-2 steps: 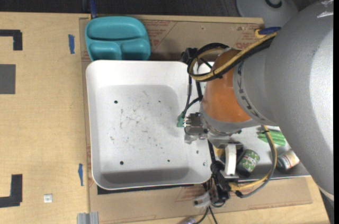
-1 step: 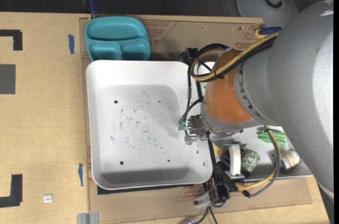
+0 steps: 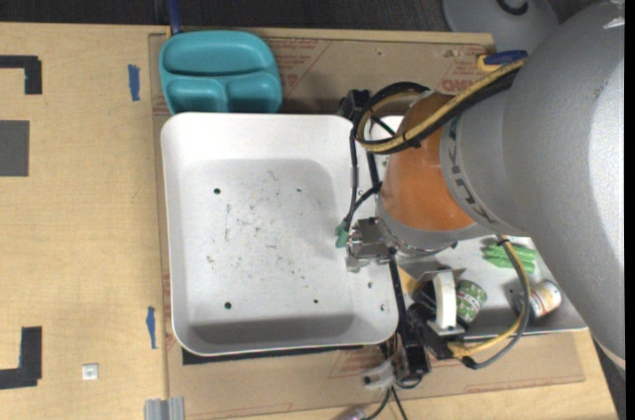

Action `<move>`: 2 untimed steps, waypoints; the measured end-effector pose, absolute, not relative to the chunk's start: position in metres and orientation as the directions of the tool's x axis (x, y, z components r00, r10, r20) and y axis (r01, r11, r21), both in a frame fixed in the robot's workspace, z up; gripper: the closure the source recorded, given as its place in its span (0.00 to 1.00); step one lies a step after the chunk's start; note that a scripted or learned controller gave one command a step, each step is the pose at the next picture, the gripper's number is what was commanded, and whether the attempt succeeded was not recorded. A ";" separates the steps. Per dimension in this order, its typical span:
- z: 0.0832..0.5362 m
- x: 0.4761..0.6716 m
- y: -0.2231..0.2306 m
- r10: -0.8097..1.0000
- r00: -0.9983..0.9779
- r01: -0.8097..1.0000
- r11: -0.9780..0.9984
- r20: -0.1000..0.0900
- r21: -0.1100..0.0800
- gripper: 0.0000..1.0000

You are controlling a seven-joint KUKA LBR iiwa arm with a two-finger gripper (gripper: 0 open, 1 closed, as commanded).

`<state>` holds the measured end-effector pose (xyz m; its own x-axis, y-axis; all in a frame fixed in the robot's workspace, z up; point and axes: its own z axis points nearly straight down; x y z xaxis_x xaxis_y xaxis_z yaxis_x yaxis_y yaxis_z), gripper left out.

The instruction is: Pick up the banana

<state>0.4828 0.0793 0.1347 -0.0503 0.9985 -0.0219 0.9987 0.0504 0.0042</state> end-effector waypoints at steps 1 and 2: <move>0.135 0.483 0.079 0.998 -0.063 0.998 0.064 -0.022 0.003 1.00; 0.135 0.483 0.079 0.998 -0.065 0.998 0.065 -0.022 0.003 1.00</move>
